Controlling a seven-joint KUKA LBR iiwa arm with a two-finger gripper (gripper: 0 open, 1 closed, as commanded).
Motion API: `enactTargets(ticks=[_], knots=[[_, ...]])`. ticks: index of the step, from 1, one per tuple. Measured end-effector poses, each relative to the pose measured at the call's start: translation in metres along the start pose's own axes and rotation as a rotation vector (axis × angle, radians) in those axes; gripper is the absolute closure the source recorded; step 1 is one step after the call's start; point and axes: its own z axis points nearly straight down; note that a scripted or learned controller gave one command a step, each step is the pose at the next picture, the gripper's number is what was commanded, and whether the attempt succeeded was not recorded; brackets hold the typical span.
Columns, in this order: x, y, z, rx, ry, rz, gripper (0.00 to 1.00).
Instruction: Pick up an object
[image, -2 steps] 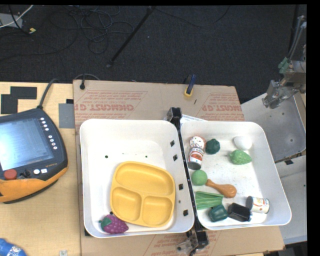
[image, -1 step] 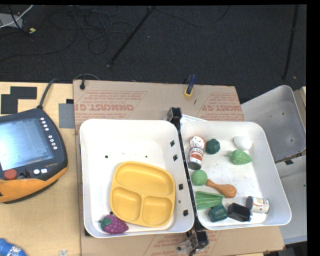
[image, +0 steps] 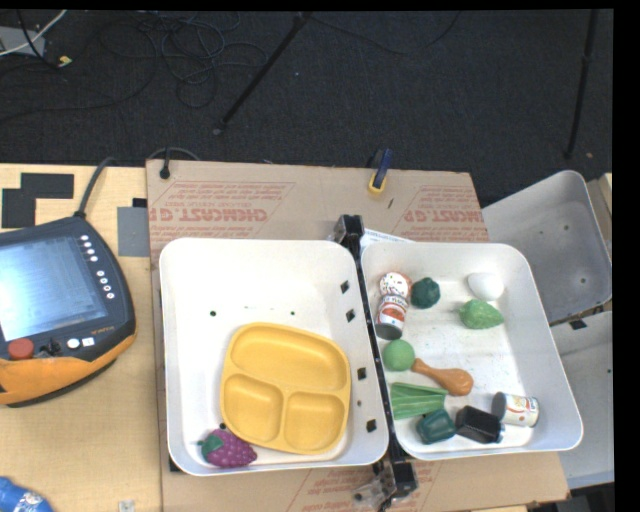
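Observation:
The right bin (image: 545, 330) holds several small objects. A red and white can (image: 393, 301) lies by the divider, with a dark green lump (image: 426, 292) beside it. A white egg-like piece (image: 486, 285) and a leafy green toy (image: 482, 315) sit toward the far right. A green ball on an orange handle (image: 445, 377) lies mid-bin. Near the front are a flat green piece (image: 415, 399), a teal block (image: 435, 427), a black block (image: 478, 424) and a small white can (image: 520, 409). The left bin (image: 190, 300) holds a yellow divided plate (image: 285, 385) and purple grapes (image: 229, 449).
Both bins rest on a cardboard sheet (image: 250, 205). A teach pendant (image: 55, 300) with a screen lies on the bench to the left. A blue clamp (image: 379, 172) stands at the cardboard's far edge. A grey metal panel (image: 560, 230) leans off the right bin's far corner.

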Motion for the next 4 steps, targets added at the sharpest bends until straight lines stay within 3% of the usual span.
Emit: enactTargets(ticks=[1, 2, 3, 4], knots=[[0.001, 0.004, -0.012, -0.006, -0.003, -0.007, 1.0], [0.137, 0.039, -0.056, -0.01, 0.0, -0.017, 1.0], [0.106, -0.023, 0.112, 0.014, 0.0, 0.002, 1.0], [0.144, -0.027, 0.06, -0.01, -0.003, -0.005, 1.0]])
